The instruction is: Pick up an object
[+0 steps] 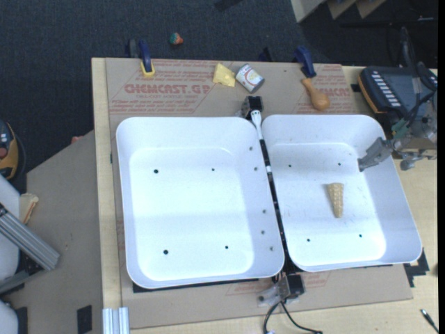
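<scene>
A small tan cone (336, 199) lies in the right bin (389, 214), a little right of that bin's middle, with its tip pointing toward the near side. My gripper (374, 154) reaches in from the right edge of the view. It sits over the right bin's far right rim, up and to the right of the cone and apart from it. I see nothing held in it.
The left bin (139, 186) adjoins the right one. Behind the bins on the board lie a yellow wedge (224, 75), a small white box (249, 78) and an orange-brown pear shape (317, 97). Blue clamps (145, 56) grip the far edge. A black device (384, 89) sits at the far right.
</scene>
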Tool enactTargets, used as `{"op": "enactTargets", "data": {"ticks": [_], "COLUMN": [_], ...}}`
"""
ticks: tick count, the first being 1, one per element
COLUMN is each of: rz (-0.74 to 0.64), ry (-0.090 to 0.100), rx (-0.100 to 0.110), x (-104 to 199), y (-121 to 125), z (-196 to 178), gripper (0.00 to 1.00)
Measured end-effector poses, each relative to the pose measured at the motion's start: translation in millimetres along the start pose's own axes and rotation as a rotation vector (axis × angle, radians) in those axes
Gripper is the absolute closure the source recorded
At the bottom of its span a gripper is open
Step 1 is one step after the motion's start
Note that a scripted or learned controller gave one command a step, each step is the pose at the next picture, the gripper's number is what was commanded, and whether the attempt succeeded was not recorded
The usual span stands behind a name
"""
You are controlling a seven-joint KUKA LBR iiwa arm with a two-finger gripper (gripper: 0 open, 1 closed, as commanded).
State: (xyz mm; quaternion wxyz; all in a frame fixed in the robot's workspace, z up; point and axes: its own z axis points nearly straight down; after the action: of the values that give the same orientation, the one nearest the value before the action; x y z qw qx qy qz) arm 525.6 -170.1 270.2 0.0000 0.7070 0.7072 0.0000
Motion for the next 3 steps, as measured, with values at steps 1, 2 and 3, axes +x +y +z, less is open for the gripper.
{"op": "enactTargets", "data": {"ticks": [1,2,3], "rz": [-0.004,0.004,-0.002], "ry": [0.006,-0.004,-0.002], "rx": [0.015,-0.003,-0.004], "x": [49.8,-3.9,-14.1], "y": [0.5,11.6,65.5], "z": [150.6,139.8,187.8], "gripper": [0.00,0.00,0.00]}}
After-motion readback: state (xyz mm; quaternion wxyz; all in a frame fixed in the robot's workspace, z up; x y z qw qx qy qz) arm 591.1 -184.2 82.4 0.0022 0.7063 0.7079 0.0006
